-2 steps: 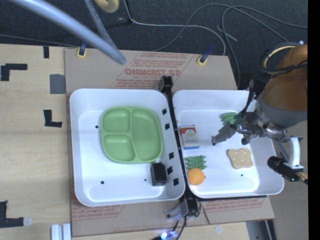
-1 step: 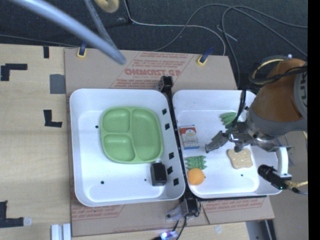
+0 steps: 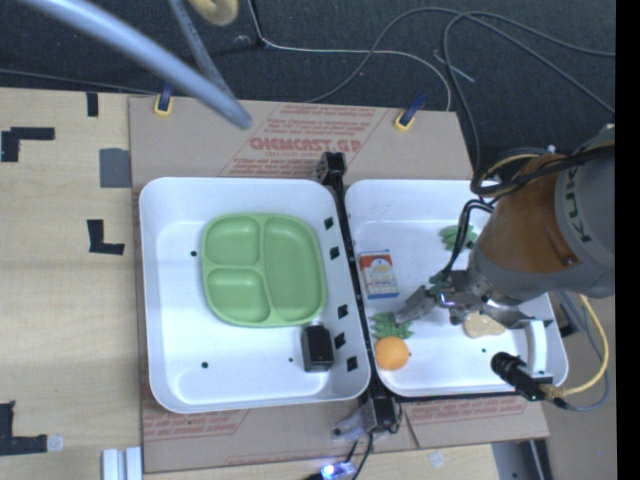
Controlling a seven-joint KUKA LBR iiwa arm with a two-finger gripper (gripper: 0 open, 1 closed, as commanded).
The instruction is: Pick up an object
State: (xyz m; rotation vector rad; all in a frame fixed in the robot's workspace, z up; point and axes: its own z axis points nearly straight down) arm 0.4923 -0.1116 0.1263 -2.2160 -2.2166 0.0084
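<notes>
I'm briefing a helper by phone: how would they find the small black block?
Look in the left white bin, the one with the green divided plate. The black block sits below the plate's lower right corner, near the wall between the bins. It is dark and boxy, unlike anything beside it.

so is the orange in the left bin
No, the orange lies in the right bin, near its front left corner; the left bin holds a green tray.

Brown cardboard sheet (image 3: 300, 138) under the two bins: red print along its far edge, large line reads roughly "CHEMCAST GP"; smaller lines above it too blurred to read. Small red-and-white printed card (image 3: 379, 274) in the right bin: markings present, not legible.
</notes>
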